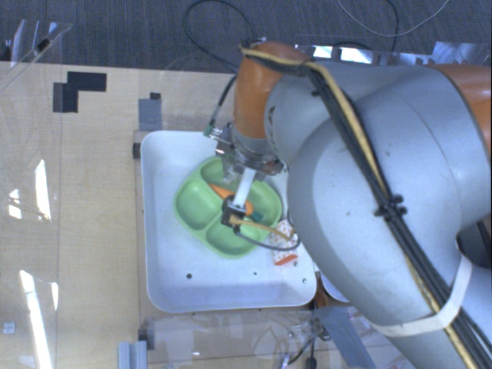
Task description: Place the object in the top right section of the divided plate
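A light green divided plate lies in the white bin. A small orange object rests on the plate near its middle, at the edge of the upper sections. My gripper hangs right over the plate's centre, just beside and above the orange object. The wrist and arm hide the plate's right sections and the gripper's tips, so any contact with the orange object is hidden.
A small orange and white item lies on the bin floor to the right of the plate. The big grey arm covers the right bin. The near and left parts of the white bin floor are bare.
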`<state>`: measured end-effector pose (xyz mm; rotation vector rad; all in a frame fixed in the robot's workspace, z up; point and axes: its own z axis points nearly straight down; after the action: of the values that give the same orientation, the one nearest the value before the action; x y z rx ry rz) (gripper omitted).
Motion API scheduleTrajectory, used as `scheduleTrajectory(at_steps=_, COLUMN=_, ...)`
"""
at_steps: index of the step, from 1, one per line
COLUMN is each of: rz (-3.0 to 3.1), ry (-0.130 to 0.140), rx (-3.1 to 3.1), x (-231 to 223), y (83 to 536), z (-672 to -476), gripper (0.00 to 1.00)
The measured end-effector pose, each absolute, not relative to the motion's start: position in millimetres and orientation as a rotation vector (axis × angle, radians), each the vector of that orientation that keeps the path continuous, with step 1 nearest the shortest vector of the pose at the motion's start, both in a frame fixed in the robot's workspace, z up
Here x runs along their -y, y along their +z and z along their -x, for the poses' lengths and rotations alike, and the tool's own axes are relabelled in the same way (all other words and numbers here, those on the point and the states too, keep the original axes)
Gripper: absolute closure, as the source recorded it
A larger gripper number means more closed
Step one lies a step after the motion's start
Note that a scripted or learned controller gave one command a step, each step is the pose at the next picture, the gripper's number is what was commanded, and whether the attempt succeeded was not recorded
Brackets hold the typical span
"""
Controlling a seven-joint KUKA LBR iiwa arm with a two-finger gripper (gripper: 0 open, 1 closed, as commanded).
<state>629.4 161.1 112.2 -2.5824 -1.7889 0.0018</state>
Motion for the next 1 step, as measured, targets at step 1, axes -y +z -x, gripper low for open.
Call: scheduleTrajectory(at_steps=1, rz=2.823, ry=-0.003, rx=1.382, x=-90.0, y=184.5, z=-669.8, gripper=1.0)
